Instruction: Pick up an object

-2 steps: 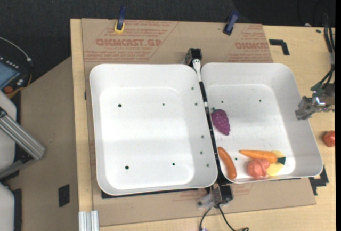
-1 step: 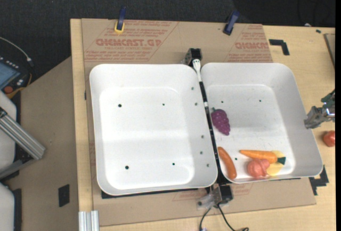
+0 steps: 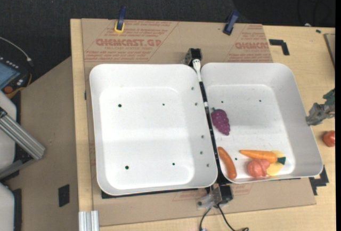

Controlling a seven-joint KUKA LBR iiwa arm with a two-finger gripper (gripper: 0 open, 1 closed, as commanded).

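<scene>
Grey metal at the right edge of the camera view is the gripper (image 3: 321,112), which sits just outside the right wall of the right bin (image 3: 298,118), low over the bench (image 3: 160,38). So little of it shows that whether it is open or closed cannot be told, and nothing can be seen in its grasp. Just below it, on the bench at the frame's edge, lies a small red-orange object (image 3: 329,138).

Inside the right bin, the toy foods gather toward the near side. A purple bunch of grapes (image 3: 220,121) lies near the bin's left wall. Nearer the front, an orange-red sausage-like piece (image 3: 227,162) lies at a slant. Right of it a carrot (image 3: 258,154) lies crosswise, with a pink piece (image 3: 257,168) and a yellow piece (image 3: 274,169) just beneath it, close together.

The left bin (image 3: 106,134) stands beside it, their walls touching along the middle.
</scene>
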